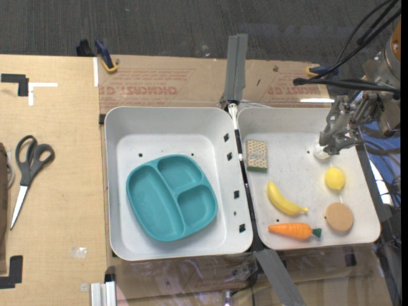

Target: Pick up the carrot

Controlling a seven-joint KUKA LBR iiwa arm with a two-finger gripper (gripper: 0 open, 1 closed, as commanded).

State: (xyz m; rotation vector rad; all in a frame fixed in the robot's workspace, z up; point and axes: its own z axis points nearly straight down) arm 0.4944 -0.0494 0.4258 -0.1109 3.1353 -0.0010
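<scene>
The carrot (292, 231), orange with a green stub at its right end, lies flat near the front edge of the right bin (290, 123). My gripper (330, 146) hangs over the back right part of that bin, well behind and to the right of the carrot, with nothing seen between its fingers. Its tips sit close to the bin floor, just behind the lemon.
In the right bin lie a yellow banana (284, 199), a lemon (335, 178), a tan round cookie (339, 217) and a patterned sponge block (257, 155). The left bin (115, 190) holds a teal divided plate (171, 197). Scissors (27, 167) lie on the bench at left.
</scene>
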